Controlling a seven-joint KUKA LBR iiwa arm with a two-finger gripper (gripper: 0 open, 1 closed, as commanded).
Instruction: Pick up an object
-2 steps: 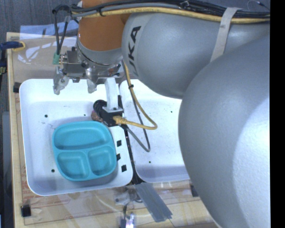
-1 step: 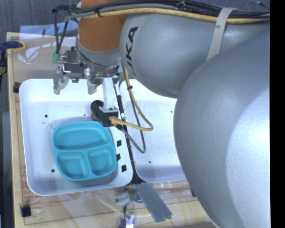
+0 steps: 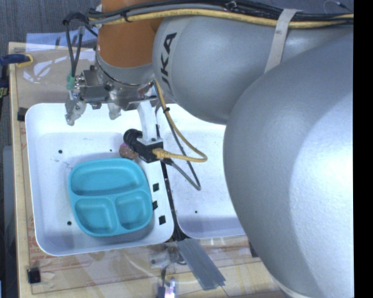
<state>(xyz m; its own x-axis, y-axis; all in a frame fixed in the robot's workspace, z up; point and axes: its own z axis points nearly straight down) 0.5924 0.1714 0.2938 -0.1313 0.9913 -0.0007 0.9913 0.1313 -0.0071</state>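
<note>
Gripper [image 3: 92,112] hangs open over left bin [image 3: 43,166] — blue tray [image 3: 109,194] lies below

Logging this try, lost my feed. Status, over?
Gripper above left bin's far edge, nothing between fingers. Blue divided tray lies flat in that bin. Small brownish object beside tray.

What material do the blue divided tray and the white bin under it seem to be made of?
Blue divided tray: probably moulded plastic, smooth and semi-matte, with rounded compartment edges and soft highlights. White bin: likely plastic too, though coated metal is possible; it looks smooth with a faint sheen and scuff marks.
</note>
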